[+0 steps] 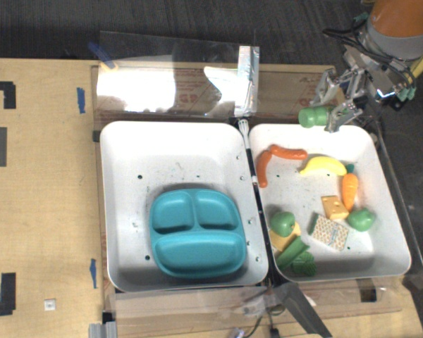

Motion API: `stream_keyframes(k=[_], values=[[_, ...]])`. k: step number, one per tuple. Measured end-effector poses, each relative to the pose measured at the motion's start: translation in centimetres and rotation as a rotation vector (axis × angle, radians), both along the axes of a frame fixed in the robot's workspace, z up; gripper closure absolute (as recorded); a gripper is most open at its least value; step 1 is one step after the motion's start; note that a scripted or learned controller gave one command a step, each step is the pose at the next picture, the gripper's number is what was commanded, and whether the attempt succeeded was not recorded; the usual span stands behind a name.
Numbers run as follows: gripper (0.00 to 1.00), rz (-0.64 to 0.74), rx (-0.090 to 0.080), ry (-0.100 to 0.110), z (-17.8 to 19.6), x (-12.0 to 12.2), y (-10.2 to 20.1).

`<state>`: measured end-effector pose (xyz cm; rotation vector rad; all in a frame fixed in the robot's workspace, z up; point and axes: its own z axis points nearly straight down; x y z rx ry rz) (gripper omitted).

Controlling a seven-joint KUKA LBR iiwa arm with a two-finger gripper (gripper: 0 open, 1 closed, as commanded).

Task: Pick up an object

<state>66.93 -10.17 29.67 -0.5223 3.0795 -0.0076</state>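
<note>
My gripper (333,117) hangs over the far rim of the right bin (391,224), with the orange-banded arm rising behind it at the top right. A small light-green toy (311,117) sticks out to the left of the fingertips, and the gripper is shut on its right end. The toy is lifted above the bin's back edge. Lower in the right bin lie an orange-red curved sausage (276,156), a yellow banana (323,165), a carrot (349,189), a cheese cube (333,208) and a green apple (283,222).
The left bin (127,160) holds a teal divided tray (196,232). A patterned cracker (329,234), a green ball (362,220) and a dark green vegetable (297,257) sit near the right bin's front. A clear plastic sheet (176,79) lies behind the bins.
</note>
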Motion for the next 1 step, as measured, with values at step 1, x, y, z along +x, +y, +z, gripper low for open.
stream_keyframes(k=[1], values=[[1.00, 0.036, 0.001, 0.010, 1.74, -6.78, 1.03]])
